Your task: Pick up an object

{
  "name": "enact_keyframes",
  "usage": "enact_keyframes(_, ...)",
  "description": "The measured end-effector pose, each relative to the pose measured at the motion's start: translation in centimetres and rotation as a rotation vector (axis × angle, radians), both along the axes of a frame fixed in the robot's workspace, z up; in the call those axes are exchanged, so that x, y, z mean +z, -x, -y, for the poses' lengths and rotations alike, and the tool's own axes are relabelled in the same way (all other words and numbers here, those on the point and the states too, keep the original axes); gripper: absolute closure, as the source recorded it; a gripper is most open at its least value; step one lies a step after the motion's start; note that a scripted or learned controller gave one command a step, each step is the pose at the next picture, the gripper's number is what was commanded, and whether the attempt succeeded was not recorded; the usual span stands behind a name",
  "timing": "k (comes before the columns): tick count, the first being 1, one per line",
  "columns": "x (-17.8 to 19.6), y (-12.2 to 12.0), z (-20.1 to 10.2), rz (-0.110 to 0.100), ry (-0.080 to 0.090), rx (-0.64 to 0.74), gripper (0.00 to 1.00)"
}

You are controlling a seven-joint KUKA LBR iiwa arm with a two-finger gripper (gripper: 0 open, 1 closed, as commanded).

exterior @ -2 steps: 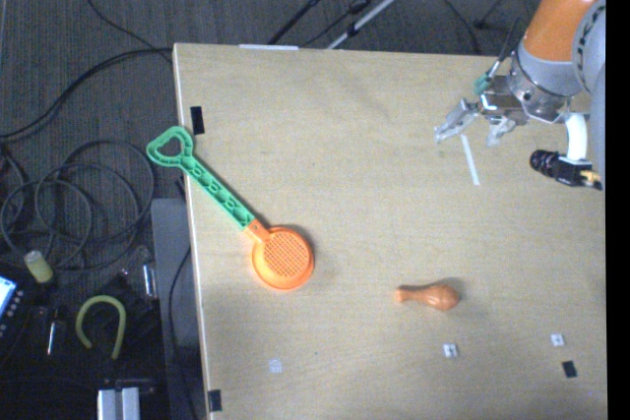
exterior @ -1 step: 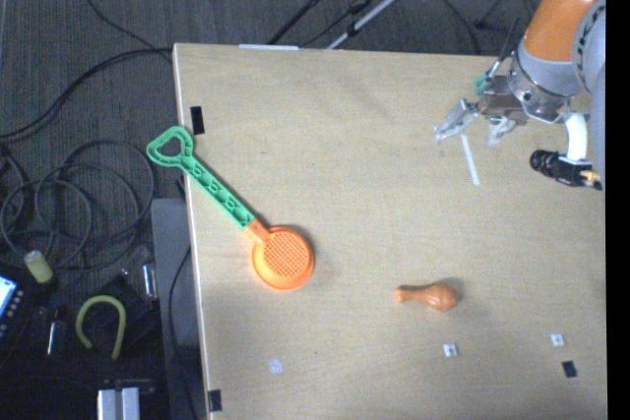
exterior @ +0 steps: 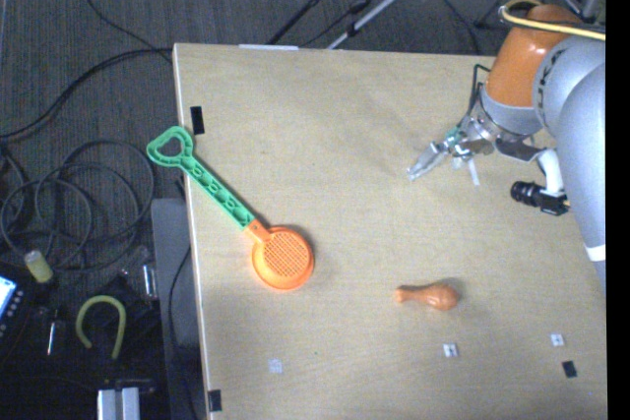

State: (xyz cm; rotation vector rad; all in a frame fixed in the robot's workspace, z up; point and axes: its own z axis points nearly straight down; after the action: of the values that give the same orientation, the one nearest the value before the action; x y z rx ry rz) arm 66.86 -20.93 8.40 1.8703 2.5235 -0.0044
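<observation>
Here, as you would have seen from the fixed overhead camera, the gripper (exterior: 440, 159) hung low over the tan work surface (exterior: 335, 103) at the end of the grey arm (exterior: 576, 133), whose orange band (exterior: 517, 64) sat just behind the wrist. Its two thin fingers (exterior: 421, 165) appeared slightly spread and nothing lay between them, so the task stood, by this view, at its start: no object had been lifted, and the approach, the closing and the lift were all left to do. The nearest candidate, a small orange drumstick-shaped toy (exterior: 429, 295), lay flat on the surface well below the gripper in the view and a little to the side of its tips, apart from it. The second, a toy strainer (exterior: 232, 210) with a green handle and an orange mesh head, lay farther off, beyond the fingertips toward the far side of the surface from the arm. You should note what could not be read: the fingers were small and blurred, so how wide they stood was only a judgement; their height above the surface could not be told; the arm's upper links were cut off by the frame; and the small dark and pale marks (exterior: 450, 349) on the surface past the drumstick toy were too small to identify.
</observation>
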Motion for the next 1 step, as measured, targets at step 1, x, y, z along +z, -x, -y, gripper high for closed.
enact_keyframes(1, -0.02, 0.17, -7.38, 0.001, -0.003, 0.041, 0.00)
